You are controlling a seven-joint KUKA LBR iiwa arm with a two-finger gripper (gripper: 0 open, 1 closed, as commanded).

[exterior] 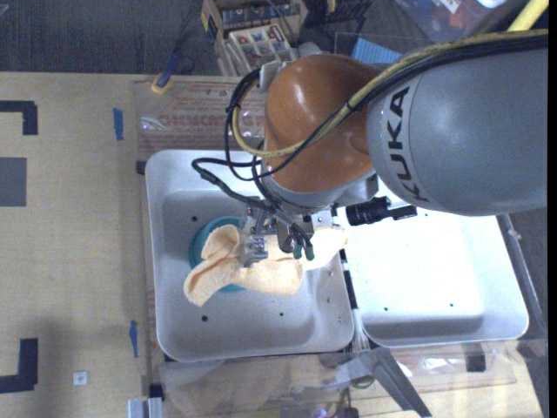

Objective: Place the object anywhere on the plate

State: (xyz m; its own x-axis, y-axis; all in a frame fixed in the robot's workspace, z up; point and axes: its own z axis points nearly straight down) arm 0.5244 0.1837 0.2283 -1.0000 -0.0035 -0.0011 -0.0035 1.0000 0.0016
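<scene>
One cloth [248,277] lying below-left of end effector [277,244], draping over plate [202,238]; grip state indeterminable.

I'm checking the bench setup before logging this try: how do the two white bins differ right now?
The left bin holds a teal plate with a pale yellow cloth draped over it; the right bin shows bare white floor. The tool hangs over the left bin, while the arm's body covers the right bin's far part. The left bin looks shaded; the right bin is brightly lit. Both are shallow, white and rectangular, side by side.
</scene>
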